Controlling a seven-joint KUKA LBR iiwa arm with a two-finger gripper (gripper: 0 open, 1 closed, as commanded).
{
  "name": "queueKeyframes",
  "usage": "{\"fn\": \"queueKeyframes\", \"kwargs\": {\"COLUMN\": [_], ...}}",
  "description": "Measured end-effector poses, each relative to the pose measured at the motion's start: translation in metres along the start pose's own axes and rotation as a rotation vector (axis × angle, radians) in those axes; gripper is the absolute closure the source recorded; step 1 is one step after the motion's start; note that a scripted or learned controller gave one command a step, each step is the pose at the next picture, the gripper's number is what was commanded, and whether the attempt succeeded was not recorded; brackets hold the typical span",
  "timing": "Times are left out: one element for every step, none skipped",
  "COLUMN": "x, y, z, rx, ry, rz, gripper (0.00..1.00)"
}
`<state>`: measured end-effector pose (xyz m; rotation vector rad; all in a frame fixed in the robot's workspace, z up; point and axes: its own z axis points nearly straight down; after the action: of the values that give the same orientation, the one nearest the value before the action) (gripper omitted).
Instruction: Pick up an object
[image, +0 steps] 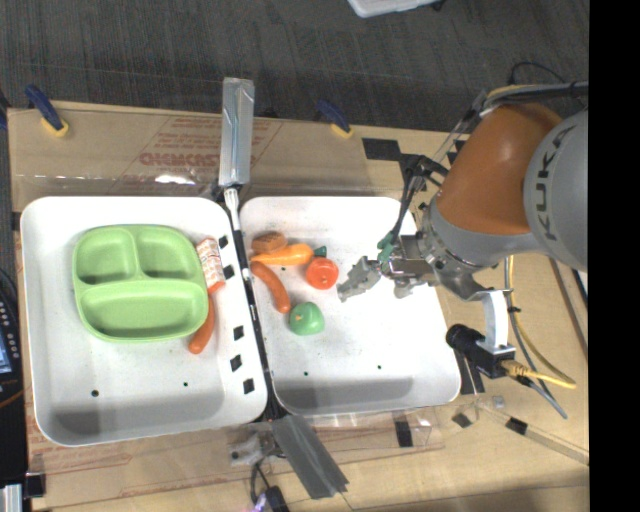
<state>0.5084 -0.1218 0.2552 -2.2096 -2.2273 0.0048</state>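
Two shallow white bins lay side by side on the bench. The left bin (60, 400) held a green divided tray (140, 282), a small labelled tube (209, 261) at the tray's right edge, and an orange sausage-shaped piece (203, 330) below it. The candidate objects were clustered in the upper left part of the right bin (400, 370): a carrot (283, 256), a brown piece (267, 241) just above it, a tomato (321, 273), a second orange sausage (276, 288) and a green apple (307, 319). The end effector (356, 281) hung over the middle of the right bin, just right of the tomato, its fingers appearing slightly parted with nothing between them. This placement probably set up an approach to the tomato, the nearest item. No object had yet been picked up.
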Motion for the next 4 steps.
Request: {"fn": "queueKeyframes", "kwargs": {"x": [0.001,0.001,0.058,0.019], "y": [0.001,0.001,0.017,0.053], "z": [-0.009,-0.009,0.066,0.164], "rx": [0.003,0.002,0.002,-0.003], "ry": [0.0,-0.001,-0.001,-0.001], "rz": [-0.006,-0.007,-0.084,-0.112], "gripper": [1.0,0.0,0.0,0.0]}}
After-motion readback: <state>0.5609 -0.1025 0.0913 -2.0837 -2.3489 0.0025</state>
